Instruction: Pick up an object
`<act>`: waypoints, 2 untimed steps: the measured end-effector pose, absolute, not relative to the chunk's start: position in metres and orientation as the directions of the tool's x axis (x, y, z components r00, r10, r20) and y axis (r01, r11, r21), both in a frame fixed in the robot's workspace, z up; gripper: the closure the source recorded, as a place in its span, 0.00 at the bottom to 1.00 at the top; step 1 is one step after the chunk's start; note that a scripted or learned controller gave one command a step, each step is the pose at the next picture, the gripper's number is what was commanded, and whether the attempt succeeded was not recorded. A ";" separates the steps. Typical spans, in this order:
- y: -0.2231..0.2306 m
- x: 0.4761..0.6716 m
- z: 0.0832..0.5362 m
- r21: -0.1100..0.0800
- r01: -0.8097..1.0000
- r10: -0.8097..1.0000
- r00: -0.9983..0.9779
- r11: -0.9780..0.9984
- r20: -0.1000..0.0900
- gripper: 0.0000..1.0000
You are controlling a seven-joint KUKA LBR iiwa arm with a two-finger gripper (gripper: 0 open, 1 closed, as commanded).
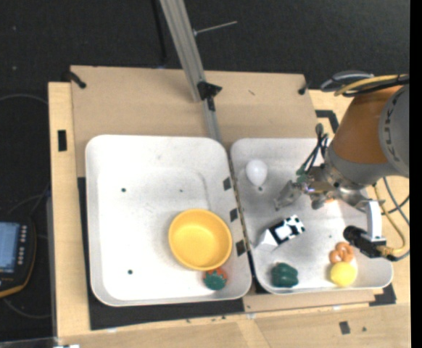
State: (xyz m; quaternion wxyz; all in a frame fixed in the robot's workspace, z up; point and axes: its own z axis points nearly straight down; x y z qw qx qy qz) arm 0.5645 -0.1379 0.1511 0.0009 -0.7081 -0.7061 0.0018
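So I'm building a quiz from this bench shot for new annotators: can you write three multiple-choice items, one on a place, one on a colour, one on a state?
1. Where is the yellow bowl?
A. left bin
B. right bin
C. on the bench outside the bins

2. What colour is the light bulb?
A. red
B. white
C. blue

3. How does the bowl sit?
A. upside down
B. on its side
C. upright, opening up

Key: 1 A, it sits on the left bin floor near the divider. 2 B, it is pale white. 3 C, its hollow inside shows.

One fixed camera looks down at a slant (from well above) on both bins.
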 end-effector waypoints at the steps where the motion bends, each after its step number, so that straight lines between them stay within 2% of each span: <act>1: -0.139 0.564 0.099 -0.002 1.000 1.000 0.002 -0.002 -0.002 0.00; 2: -0.140 0.566 0.112 0.005 1.000 1.000 0.008 -0.008 -0.001 1.00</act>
